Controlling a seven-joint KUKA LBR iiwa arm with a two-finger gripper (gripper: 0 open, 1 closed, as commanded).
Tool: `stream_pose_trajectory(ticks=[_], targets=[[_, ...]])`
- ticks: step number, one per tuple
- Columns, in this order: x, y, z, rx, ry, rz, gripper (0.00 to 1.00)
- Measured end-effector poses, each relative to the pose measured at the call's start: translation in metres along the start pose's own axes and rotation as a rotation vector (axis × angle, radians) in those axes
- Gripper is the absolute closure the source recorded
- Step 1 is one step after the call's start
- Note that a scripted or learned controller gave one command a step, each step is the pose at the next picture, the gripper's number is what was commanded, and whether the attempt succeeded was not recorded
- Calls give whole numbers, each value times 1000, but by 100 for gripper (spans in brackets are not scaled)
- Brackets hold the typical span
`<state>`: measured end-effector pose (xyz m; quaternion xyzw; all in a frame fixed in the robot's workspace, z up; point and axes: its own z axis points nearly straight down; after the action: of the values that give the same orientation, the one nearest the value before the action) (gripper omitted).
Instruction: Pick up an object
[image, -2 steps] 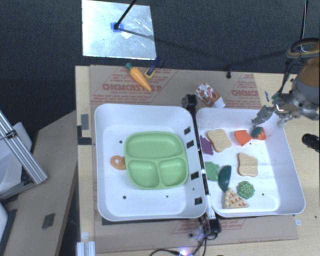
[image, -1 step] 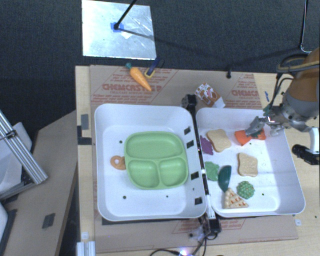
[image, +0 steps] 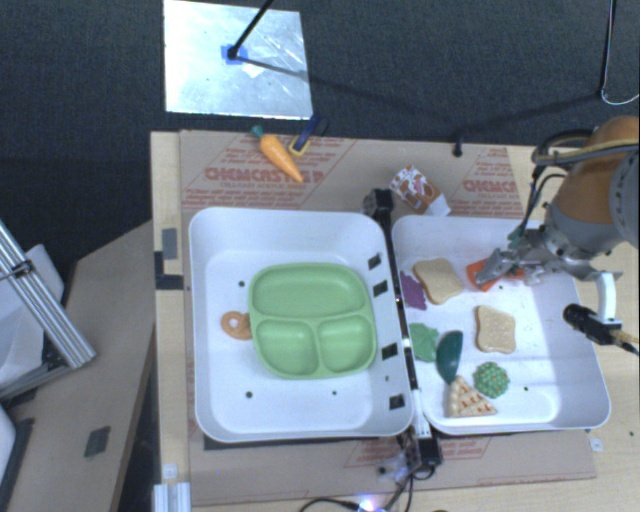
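Left bin (image: 215, 300): green divided plate (image: 312, 320), small pretzel (image: 236, 325). Right bin (image: 580, 400): bread slices, greens, and an orange piece (image: 487, 271) at the gripper (image: 505, 262). Cannot tell whether the gripper grasps it. Judged: reach done, lift not yet shown.

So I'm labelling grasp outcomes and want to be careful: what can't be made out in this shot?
- Gripper: the wrist covers its fingers, so open or shut is unclear.
- Orange object beside it: partly covered, identity and any contact unclear.
- Arm: cut off by the right edge.
- Packet above the right bin: print too small.
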<state>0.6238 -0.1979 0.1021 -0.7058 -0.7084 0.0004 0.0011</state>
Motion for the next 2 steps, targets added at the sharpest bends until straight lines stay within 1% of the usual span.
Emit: stream_pose_trajectory(ticks=[1,2], targets=[[1,1,18,-2,-1,-1,0],[0,2,5,-8,-2,-3,100]])
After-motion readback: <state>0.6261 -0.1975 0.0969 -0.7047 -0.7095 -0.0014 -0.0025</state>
